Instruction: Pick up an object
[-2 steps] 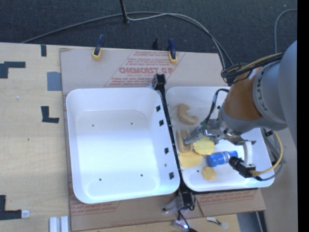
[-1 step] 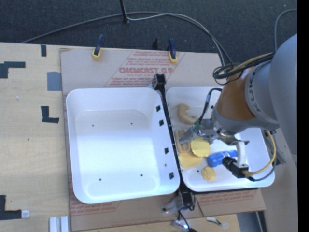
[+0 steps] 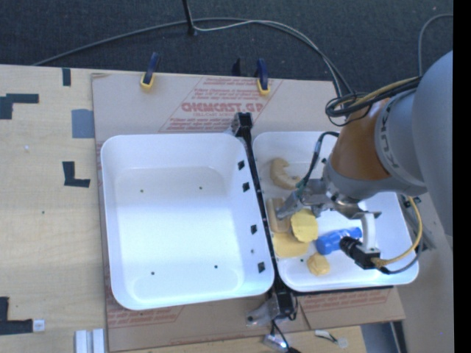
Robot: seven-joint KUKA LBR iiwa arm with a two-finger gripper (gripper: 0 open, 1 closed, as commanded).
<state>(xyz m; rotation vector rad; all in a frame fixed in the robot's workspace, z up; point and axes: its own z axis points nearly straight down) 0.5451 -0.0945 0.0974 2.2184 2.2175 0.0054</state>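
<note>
Arm low over the right bin point(image 3: 401, 274).
The hand point(image 3: 305, 203) sits above yellow pieces point(image 3: 304, 226); its grip cannot be told.

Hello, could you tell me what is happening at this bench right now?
A grey arm with an orange band reaches from the right into the right bin, its tool down among a small pile of objects: yellow pieces, a blue item and a beige piece. Whether it has gripped anything cannot be told. The left bin sits alongside.
</note>
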